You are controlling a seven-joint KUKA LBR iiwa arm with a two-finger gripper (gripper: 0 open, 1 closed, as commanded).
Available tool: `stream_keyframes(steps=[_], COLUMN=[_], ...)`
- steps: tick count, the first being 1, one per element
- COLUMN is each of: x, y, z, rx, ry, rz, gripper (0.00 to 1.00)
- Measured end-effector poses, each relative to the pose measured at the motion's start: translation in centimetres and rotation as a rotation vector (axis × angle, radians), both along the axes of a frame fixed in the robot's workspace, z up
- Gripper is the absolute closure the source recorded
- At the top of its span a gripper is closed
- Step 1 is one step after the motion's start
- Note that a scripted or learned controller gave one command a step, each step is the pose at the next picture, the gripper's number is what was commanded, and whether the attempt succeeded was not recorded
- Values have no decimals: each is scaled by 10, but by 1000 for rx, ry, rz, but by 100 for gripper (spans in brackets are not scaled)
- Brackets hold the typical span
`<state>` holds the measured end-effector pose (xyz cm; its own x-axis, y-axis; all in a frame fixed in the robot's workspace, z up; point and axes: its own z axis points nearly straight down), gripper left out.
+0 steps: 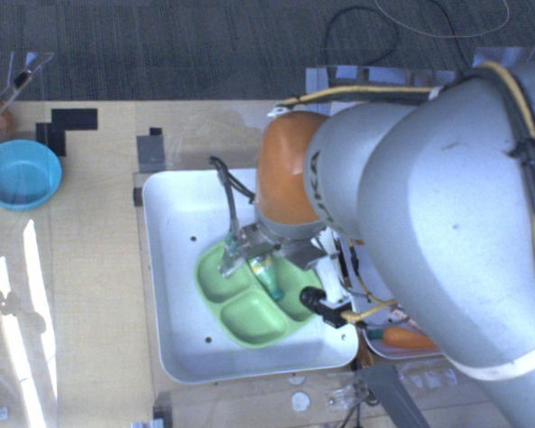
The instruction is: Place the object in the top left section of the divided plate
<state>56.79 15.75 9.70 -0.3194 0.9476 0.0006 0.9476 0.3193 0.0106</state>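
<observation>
Overhead slanted view of the work area. The grey arm [448, 216], with its orange band [287, 171], reaches from the right across the left white bin [177, 286], which rests on the tabletop [82, 292]. A green divided plate [246, 314] lies in the middle of this bin, toward its near edge, with three sections partly visible beneath the wrist. The end effector [238, 256] hangs directly over the plate's upper-left part, its metal parts pointing down toward the rim there. Whether it is parted or closed cannot be told, since the wrist and cabling hide its tip. A small teal, elongated object [272, 281] appears just right of the end effector, over the ridge between the plate's sections, its long axis running from the bin's far-left toward its near-right; whether it rests on the plate or hangs from the tool cannot be determined. If this is the task's thing, the target section lies to its left, toward the bin's left wall, so the remaining displacement would be short and leftward. A blue bowl [19, 174] stands near the tabletop's far-left corner, well apart.
</observation>
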Motion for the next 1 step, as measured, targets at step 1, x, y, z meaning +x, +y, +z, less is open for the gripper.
stream_keyframes(steps=[1], x=[0], y=[0], z=[0], rx=[0], ry=[0], rz=[0], gripper=[0])
